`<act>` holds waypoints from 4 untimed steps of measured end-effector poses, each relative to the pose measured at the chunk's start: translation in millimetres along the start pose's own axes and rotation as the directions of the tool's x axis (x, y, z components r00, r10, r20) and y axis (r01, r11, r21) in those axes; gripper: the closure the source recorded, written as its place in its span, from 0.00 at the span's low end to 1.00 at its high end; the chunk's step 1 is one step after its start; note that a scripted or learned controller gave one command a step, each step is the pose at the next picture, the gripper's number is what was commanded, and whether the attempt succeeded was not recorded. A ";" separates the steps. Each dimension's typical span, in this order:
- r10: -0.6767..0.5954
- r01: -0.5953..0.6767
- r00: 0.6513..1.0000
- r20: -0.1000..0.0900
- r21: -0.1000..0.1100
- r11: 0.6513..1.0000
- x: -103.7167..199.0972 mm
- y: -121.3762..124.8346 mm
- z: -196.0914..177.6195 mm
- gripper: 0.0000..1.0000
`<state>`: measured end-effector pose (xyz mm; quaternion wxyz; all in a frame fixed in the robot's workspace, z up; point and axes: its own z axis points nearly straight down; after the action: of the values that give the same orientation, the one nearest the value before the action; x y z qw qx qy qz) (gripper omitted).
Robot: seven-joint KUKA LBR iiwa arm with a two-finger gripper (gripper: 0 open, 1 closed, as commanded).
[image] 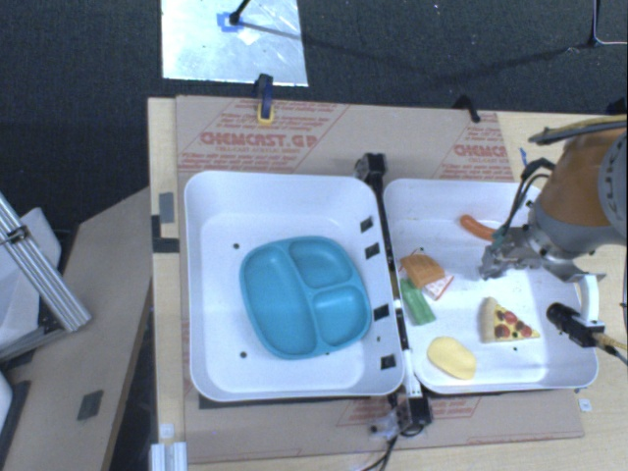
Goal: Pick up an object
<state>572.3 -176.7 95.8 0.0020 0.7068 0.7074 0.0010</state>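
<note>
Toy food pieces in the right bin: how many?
5: a sausage at the back, an orange wedge and a green strip by the divider, a pizza slice, and a yellow piece in front.

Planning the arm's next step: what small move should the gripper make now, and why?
Probably lower the gripper a little toward the pizza slice, the nearest toy in the right bin. It sits above bare bin floor between the slice and the hot dog.
</note>
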 end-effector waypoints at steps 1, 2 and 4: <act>0.001 -0.001 1.000 0.001 -0.002 1.000 -6.0 -6.9 -53.8 1.00; -0.004 0.004 1.000 0.001 -0.005 1.000 -3.2 -2.8 -118.2 1.00; -0.009 0.009 1.000 -0.002 0.000 1.000 41.8 15.6 -171.5 1.00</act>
<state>587.1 -134.6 267.3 0.0010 0.7037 0.7105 0.0017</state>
